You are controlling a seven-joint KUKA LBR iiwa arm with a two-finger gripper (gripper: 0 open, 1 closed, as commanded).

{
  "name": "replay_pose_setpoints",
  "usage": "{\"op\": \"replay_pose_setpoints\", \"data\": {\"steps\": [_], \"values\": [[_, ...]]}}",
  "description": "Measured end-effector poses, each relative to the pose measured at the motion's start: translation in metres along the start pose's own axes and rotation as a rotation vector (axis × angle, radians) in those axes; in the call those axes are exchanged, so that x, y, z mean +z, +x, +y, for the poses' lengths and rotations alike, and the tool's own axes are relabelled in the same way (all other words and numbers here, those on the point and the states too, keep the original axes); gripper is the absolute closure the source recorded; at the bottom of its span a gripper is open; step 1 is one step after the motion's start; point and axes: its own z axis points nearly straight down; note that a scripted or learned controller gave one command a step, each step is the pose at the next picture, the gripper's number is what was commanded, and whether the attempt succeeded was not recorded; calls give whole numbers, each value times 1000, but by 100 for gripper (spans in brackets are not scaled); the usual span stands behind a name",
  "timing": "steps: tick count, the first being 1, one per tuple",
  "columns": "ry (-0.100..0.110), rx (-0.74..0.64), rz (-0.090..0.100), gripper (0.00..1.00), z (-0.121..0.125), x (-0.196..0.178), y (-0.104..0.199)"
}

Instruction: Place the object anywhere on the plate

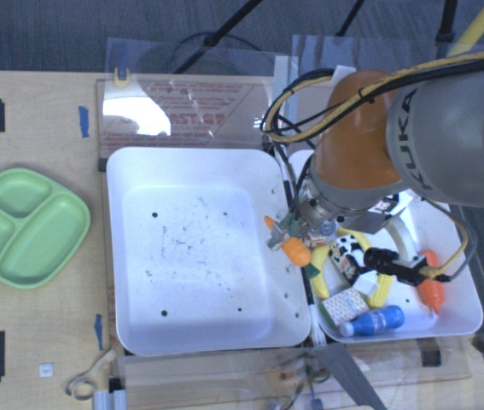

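A green divided plate (26, 226) lies on the wooden bench at the far left, outside the bins. My gripper (291, 227) hangs below the orange wrist band, over the wall between the two bins. Right under it is a small orange toy (294, 250) with a green end, close to the gripper's tip. The wrist hides how the two meet. Another orange sliver (269, 222) pokes out to the gripper's left.
The left bin (139, 178) sits between the gripper and the plate. The right bin (463, 314) holds several toys: a black-and-white cow (348, 250), yellow corn (381, 289), a blue bottle (376, 320), an orange carrot (432, 292). Cables loop over the arm.
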Motion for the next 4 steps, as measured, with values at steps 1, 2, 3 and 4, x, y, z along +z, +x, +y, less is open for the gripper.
{"op": "replay_pose_setpoints", "data": {"steps": [1, 2, 3, 4], "values": [[-3, 296, -2, 100, 51, 46, 41], [-3, 173, -3, 100, 117, 53, 65], [-4, 200, -4, 100, 144, 60, 99], [-5, -65, -4, 100, 163, -5, 77]]}}
